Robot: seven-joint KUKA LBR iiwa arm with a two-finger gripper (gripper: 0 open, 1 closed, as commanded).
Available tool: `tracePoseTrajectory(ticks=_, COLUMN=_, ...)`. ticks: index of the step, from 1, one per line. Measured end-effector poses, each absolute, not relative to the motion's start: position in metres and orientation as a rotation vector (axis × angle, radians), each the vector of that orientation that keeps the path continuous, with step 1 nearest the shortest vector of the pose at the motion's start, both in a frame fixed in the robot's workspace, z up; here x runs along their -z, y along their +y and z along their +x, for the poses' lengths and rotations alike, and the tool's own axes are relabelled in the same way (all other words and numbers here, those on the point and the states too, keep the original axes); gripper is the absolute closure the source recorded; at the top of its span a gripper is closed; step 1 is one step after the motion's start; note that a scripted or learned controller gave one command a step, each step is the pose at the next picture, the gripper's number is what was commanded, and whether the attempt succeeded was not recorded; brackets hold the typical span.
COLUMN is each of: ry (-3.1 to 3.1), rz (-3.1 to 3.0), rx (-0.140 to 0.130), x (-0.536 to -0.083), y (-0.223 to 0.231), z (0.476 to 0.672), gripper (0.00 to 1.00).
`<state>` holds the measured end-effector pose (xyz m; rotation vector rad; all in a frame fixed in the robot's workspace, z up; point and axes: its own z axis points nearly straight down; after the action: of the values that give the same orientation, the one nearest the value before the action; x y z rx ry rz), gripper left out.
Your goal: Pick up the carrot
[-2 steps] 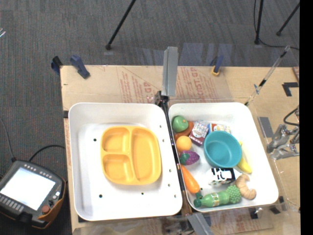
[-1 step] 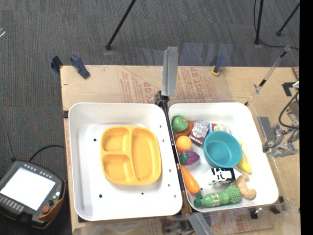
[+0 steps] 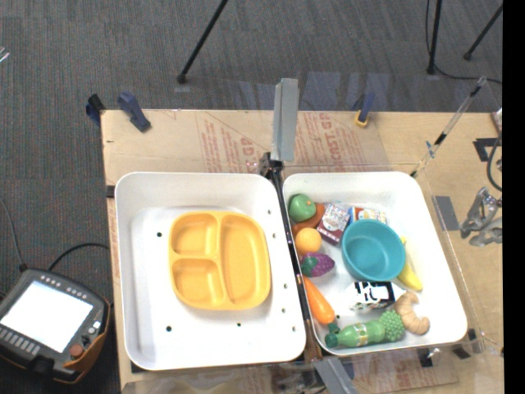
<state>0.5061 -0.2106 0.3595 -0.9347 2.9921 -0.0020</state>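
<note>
At the far left, one handheld screen unit (image 3: pixel 45 322) lies on the dark floor. The bench is covered with cardboard (image 3: pixel 213 142) printed in red letters that I cannot read from here. Two white bins sit on it side by side.

The left bin (image 3: pixel 135 220) holds one yellow plate (image 3: pixel 220 259), divided into three compartments.

The right bin (image 3: pixel 439 257) is crowded. Along its left wall, from back to front, I count one green fruit (image 3: pixel 301 208), one orange ball (image 3: pixel 308 240), one purple eggplant (image 3: pixel 318 263) and one carrot (image 3: pixel 318 300). The carrot lies slantwise near the front left corner, orange, with its lower end close to a green bottle (image 3: pixel 361 333). Further right come two small cartons (image 3: pixel 335 220), their labels too small to read, one teal bowl (image 3: pixel 373 249), one black-and-white packet (image 3: pixel 373 292) with print I cannot make out, one yellow banana (image 3: pixel 410 277) and one tan pastry shape (image 3: pixel 412 313).

My pincer (image 3: pixel 482 218) hangs outside the right bin's right wall, well apart from the carrot. Whether it is spread or pressed together I cannot tell.
</note>
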Motion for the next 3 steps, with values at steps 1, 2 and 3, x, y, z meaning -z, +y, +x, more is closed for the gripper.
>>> tracePoseTrajectory(ticks=1, ry=2.803, rz=-1.412, rx=-0.004, x=-0.342, y=-0.211, z=0.488, gripper=1.0)
tracePoseTrajectory(ticks=2, ry=2.586, rz=-1.78, rx=-0.005, x=-0.34, y=-0.21, z=0.478, gripper=1.0)
tracePoseTrajectory(ticks=3, ry=2.218, rz=-2.216, rx=-0.002, x=-0.348, y=-0.211, z=0.478, gripper=1.0)
